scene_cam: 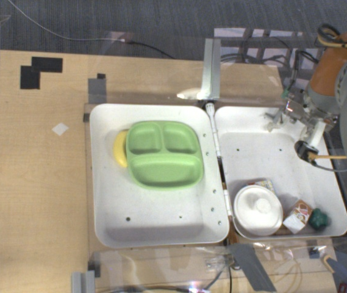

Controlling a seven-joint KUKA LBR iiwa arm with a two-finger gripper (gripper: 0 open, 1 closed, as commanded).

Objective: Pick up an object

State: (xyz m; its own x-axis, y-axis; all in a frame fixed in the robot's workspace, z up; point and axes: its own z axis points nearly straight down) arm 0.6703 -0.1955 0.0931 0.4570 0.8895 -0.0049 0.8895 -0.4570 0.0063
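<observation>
Green plate [163, 154] in left bin [149, 227]; white bowl [258, 209] in right bin [252, 145].

Even overhead light floods the worktop [33, 163]; the white bins [155, 218] glare near overexposure, a glint marks the frame's upper centre, and detail is soft throughout.

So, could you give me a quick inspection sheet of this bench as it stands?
Surface: wooden bench bearing a left bin and a right bin, side by side.
Job's things: green divided plate with a yellow piece at its left edge, in the left bin; white bowl, small carton and dark green lump at the right bin's near end.
Clutter: black tape marks on the bench.
Grippers: gripper over the right bin's far right corner, apart from every item.
Cables: thin cable across the floor.
Surroundings: dark carpet.
</observation>
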